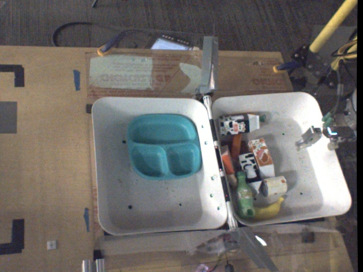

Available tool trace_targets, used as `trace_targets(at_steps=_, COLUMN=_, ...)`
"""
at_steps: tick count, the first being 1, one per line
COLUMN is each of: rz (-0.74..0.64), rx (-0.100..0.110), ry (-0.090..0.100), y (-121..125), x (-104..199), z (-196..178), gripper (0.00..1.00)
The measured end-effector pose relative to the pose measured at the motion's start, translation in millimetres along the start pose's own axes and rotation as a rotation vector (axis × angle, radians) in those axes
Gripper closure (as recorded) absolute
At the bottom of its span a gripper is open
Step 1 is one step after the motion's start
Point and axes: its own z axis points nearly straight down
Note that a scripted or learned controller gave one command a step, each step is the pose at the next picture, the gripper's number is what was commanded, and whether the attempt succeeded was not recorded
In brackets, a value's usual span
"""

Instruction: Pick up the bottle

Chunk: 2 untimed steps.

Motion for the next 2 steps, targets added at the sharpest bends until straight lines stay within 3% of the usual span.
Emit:
trace_targets(at_steps=1, rz=-0.172, rx=-0.003, ry=-0.004, y=31, x=54, z=-19, gripper=0.00)
trace_targets(at_steps=2, rz=-0.068, rx=-0.004, ry=-0.003, y=29, x=111, z=86, gripper=0.00)
